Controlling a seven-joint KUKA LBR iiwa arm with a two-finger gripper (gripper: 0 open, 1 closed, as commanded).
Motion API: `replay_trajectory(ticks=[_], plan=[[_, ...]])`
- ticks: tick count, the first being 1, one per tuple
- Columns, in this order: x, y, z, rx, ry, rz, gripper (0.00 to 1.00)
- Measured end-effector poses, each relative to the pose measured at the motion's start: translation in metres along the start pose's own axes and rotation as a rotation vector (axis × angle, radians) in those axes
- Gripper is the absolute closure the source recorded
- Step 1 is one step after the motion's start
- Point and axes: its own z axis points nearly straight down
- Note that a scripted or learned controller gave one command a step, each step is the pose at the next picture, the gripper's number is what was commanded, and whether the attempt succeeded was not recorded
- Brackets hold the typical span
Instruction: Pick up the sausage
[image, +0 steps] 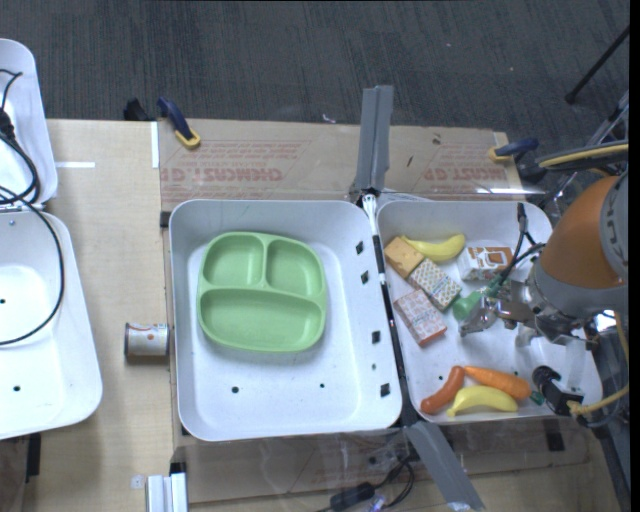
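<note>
End effector (487, 312) grip state unclear, over right bin (560, 408); sausage (442, 390) partly hidden by banana (484, 401).

- sausage (442, 391) looks like smooth, shiny orange-red plastic
- green tray (264, 291): matt plastic
- white bins (200, 400): smooth, slightly glossy plastic
- bench (110, 160) under the bins looks like pale matt wood
</note>
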Motion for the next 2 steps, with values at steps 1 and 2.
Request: replay_trajectory(ticks=[1,2], plan=[[0.044,-0.035,0.000,0.000,0.000,0.059,0.00],[0.047,-0.049,0.000,0.001,0.001,-0.188,0.00]])
